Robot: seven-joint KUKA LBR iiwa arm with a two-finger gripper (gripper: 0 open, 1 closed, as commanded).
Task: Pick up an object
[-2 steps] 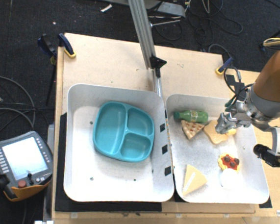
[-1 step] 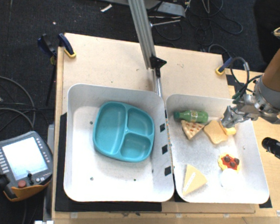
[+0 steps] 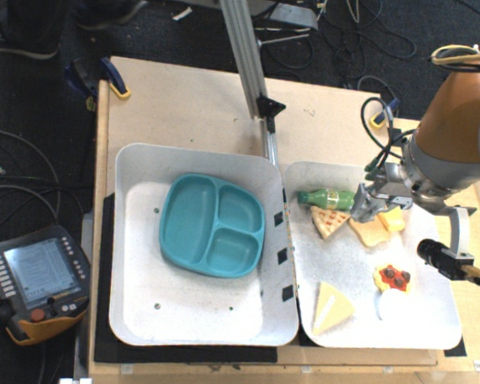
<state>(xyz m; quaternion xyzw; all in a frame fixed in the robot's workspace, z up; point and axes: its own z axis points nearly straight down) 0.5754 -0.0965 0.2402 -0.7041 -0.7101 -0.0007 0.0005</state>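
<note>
right bin [image 3: 429,332] | gripper [image 3: 372,205] low beside green bottle [image 3: 325,198] and pizza slice [image 3: 330,222] | grip state: cannot tell

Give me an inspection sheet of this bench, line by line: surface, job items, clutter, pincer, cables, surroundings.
Surface: tan bench bearing a left bin and a right bin, side by side.
Job's things: in the right bin, a green bottle lying flat, a pizza slice, a toast-coloured piece, a pale wedge, a small red and yellow toy. In the left bin, a teal divided tray.
Clutter: blue and yellow clamp at the bench's far left corner.
Grippers: pincer low over the right bin, beside the bottle's end; finger state unclear.
Cables: black leads loop off the wrist; more on the floor.
Surroundings: teach pendant on the floor at left; slanted metal pole.
</note>
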